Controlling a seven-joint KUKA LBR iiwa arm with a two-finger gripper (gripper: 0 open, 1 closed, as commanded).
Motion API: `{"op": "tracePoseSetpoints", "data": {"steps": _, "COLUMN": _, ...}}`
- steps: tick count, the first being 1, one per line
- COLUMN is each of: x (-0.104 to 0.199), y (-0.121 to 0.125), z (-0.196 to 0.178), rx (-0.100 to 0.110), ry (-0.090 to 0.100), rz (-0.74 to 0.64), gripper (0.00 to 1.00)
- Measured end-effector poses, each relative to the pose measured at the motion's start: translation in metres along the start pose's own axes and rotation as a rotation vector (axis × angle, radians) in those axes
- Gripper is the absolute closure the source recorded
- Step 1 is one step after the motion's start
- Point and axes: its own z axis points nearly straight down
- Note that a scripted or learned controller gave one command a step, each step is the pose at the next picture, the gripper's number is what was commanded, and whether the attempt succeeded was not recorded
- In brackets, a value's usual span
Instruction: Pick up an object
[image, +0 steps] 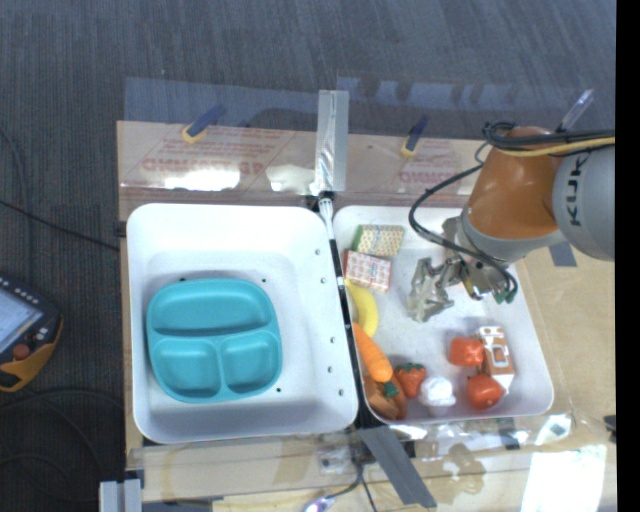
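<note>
The pincer (432, 290) hangs over bare floor in the middle of the right bin (535, 345), whether released or clenched I cannot tell, with a banana (366, 310) and carrot (372, 357) to its left and a tomato (465, 351) just below.

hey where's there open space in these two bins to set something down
Left bin: a bare strip along its top, above the teal tray, plus the tray's compartments. Right bin: a small patch between the banana and the claw. Its left edge and lower end are crowded with the boxes, carrot and red toys.
</note>
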Motion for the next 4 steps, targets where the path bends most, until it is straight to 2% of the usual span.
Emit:
{"op": "tracePoseSetpoints", "data": {"steps": 1, "x": -0.062, "y": 0.031, "z": 0.007, "rx": 0.002, "ry": -0.013, "rz": 0.132, "gripper": 1.00}}
{"op": "tracePoseSetpoints", "data": {"steps": 2, "x": -0.077, "y": 0.022, "z": 0.008, "rx": -0.001, "ry": -0.002, "rz": 0.686, "gripper": 1.00}}
{"op": "tracePoseSetpoints", "data": {"steps": 3, "x": -0.033, "y": -0.061, "z": 0.008, "rx": 0.005, "ry": -0.013, "rz": 0.663, "gripper": 1.00}}
{"op": "tracePoseSetpoints", "data": {"steps": 4, "x": -0.009, "y": 0.011, "z": -0.086, "rx": 0.000, "ry": -0.002, "rz": 0.708, "gripper": 1.00}}
